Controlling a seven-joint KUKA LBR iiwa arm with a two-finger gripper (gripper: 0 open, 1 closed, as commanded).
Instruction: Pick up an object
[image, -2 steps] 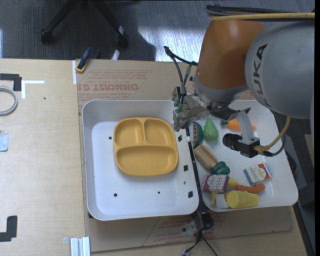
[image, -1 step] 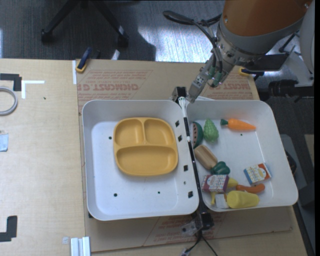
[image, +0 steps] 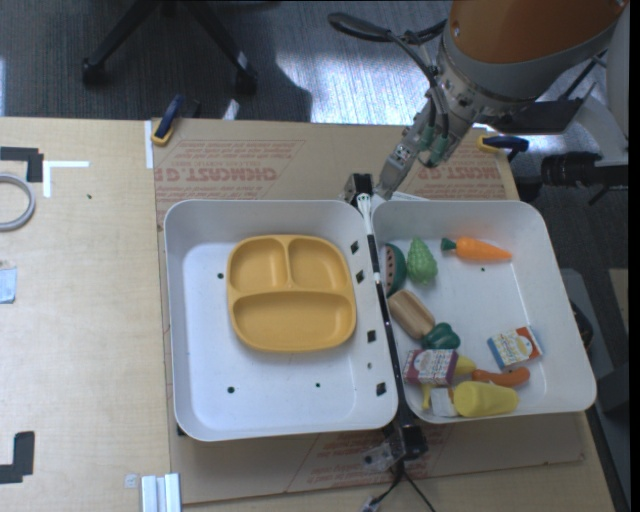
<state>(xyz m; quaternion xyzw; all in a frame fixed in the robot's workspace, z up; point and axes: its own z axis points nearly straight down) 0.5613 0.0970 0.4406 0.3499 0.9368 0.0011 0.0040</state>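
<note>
Gripper (image: 392, 178) hangs above the right bin's (image: 560, 280) back-left corner; grip state cannot be told, tip too small. Carrot (image: 478, 250) and green vegetable (image: 421, 261) lie nearby. Risk: descent clips the rim, or crowded front-corner items spoil a grasp.

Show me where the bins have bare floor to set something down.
Left bin: a strip below and left of the yellow plate. Right bin: open middle between the carrot and the small carton. Crowded along the divider and front corner near the yellow fruit.
</note>
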